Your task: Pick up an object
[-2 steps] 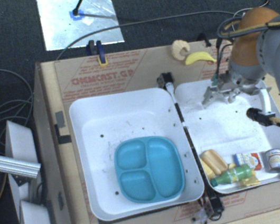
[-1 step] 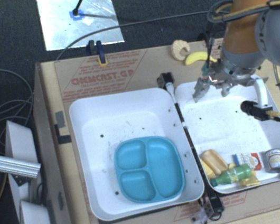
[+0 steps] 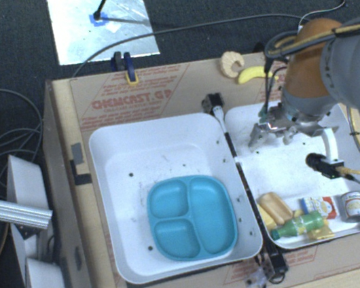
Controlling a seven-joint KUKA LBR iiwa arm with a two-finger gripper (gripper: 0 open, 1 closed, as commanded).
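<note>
Green bottle (image 3: 298,225) on its side against the front wall of the right bin (image 3: 278,174), nearest the lens. Just behind it, at a slant, a tan block (image 3: 275,208). To the right of that, a small carton (image 3: 315,205) with red and blue print, then a short jar (image 3: 353,205) with a pale lid, upright. Hand (image 3: 271,132) over the bare rear-left part of the same bin, well apart from that front row; open or closed, cannot tell. Grey arm (image 3: 355,64) with its orange band reaching in from the right. Left bin (image 3: 123,170) holding a blue divided plate (image 3: 191,216) toward its front. Beyond the bins, on the worktop (image 3: 175,78), a banana (image 3: 250,74) just beside a pale ring (image 3: 231,62).
</note>
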